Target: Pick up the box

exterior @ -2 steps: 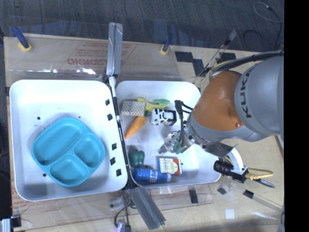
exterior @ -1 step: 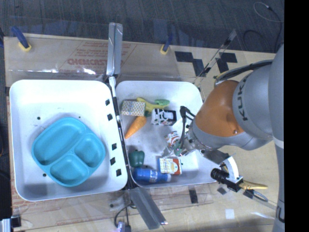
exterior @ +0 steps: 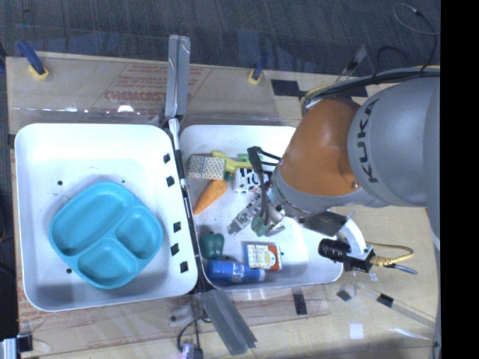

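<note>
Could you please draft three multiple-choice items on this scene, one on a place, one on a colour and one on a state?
1. Where does the blue divided plate lie?
A. left bin
B. right bin
C. on the bench

2. What colour is the toy carrot?
A. purple
B. orange
C. white

3. How does the small box stand to the pincer?
A. gripped and lifted
B. lying on the bin floor below it
C. outside the bins

Key: 1 A, the plate rests in the left bin. 2 B, its body is orange. 3 B, the box lies flat in the right bin.
</note>
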